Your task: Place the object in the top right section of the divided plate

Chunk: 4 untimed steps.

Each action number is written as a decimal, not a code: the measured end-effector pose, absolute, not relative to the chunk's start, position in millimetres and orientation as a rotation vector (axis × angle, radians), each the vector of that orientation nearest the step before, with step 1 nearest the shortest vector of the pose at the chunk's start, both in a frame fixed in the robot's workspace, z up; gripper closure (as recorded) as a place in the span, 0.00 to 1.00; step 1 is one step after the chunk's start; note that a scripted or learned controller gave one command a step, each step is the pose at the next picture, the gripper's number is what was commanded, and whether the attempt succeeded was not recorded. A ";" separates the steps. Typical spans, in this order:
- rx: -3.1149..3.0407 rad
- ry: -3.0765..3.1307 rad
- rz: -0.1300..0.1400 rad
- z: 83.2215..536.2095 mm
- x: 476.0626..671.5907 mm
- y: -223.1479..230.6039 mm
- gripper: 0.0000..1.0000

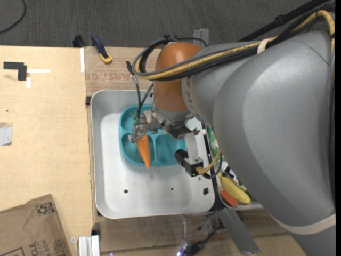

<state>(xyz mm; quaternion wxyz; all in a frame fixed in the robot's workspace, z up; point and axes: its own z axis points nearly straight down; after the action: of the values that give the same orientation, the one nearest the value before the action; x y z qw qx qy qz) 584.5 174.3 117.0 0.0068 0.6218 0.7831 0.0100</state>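
Pincer (pixel 140 134) grips tapered orange carrot (pixel 144 151) over teal plate (pixel 128 143).

Setting: robotics lab / test bench, not domestic. Evidence: large grey industrial arm (pixel 266 116) w/ orange band (pixel 173 79), exposed yellow and black cabling (pixel 224 55) along it. Bare plywood benchtop (pixel 42 143), black tape mark (pixel 16 69), blue-handled clamp (pixel 99 48) at board edge. Shallow white bin (pixel 144 196) set into bench. Flattened cardboard (pixel 32 228) lower left. Dark grey carpet floor (pixel 106 9) beyond bench.

Jaws (pixel 141 133) grip carrot (pixel 144 149) over teal plate (pixel 128 122) (white bin (pixel 106 159))
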 end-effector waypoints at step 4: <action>1.966 2.451 -0.004 209.5 608.5 164.0 1.00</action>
<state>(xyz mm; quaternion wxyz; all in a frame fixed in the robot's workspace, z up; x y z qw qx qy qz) 608.5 164.0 209.5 -0.0002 0.6258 0.7800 -0.0011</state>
